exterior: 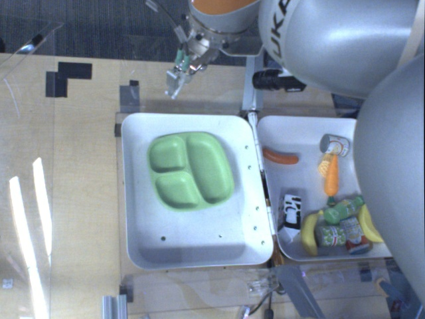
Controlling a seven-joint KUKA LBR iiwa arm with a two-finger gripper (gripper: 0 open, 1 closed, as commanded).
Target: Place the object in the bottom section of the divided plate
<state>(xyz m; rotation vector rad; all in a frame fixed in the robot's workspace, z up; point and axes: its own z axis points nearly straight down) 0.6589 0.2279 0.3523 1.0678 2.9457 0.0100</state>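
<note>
A green divided plate lies in the left white bin, with two small sections on its left and one large section on its right. My gripper hangs above the bench just beyond the far rim of the left bin, up and left of the plate. I see no object clearly in it. The grey arm with its orange band fills the top right and covers part of the right bin.
The right bin holds a red sausage, a carrot, a banana, a green bottle, a can, a black-and-white card and a silver lid. A metal divider separates the bins.
</note>
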